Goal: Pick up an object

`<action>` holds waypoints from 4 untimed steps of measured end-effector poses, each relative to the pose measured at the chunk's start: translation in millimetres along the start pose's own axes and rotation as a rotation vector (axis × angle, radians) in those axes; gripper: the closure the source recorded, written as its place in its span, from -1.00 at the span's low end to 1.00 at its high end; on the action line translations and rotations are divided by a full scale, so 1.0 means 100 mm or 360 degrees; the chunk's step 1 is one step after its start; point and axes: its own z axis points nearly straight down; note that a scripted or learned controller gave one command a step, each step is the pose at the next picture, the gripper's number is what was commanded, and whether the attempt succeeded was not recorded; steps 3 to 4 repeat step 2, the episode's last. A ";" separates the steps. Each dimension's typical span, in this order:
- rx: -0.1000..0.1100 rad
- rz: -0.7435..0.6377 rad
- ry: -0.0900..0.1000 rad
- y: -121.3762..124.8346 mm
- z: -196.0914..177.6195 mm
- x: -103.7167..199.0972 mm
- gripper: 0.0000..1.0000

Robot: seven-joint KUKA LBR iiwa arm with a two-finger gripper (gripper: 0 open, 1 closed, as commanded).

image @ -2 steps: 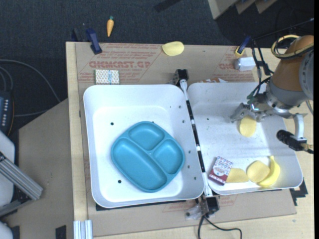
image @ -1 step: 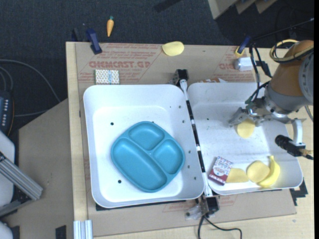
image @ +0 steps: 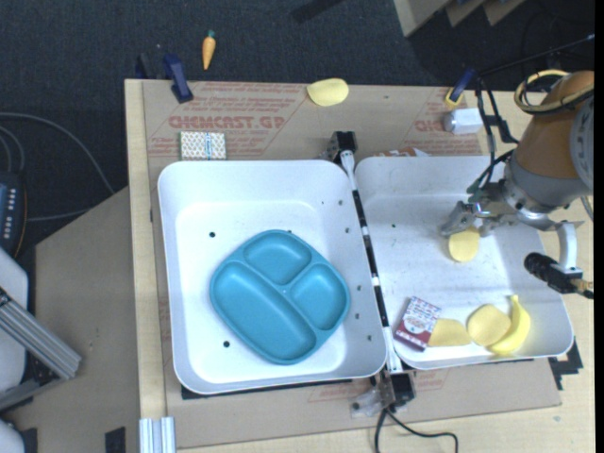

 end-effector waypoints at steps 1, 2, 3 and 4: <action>0.0001 0.0000 0.0004 -0.03 0.10 0.64 1.00; -0.0005 -0.0002 0.0003 -0.06 -0.91 1.29 1.00; -0.0005 -0.0002 0.0003 -0.06 -0.91 1.29 1.00; -0.0005 -0.0002 0.0003 -0.06 -0.91 1.29 1.00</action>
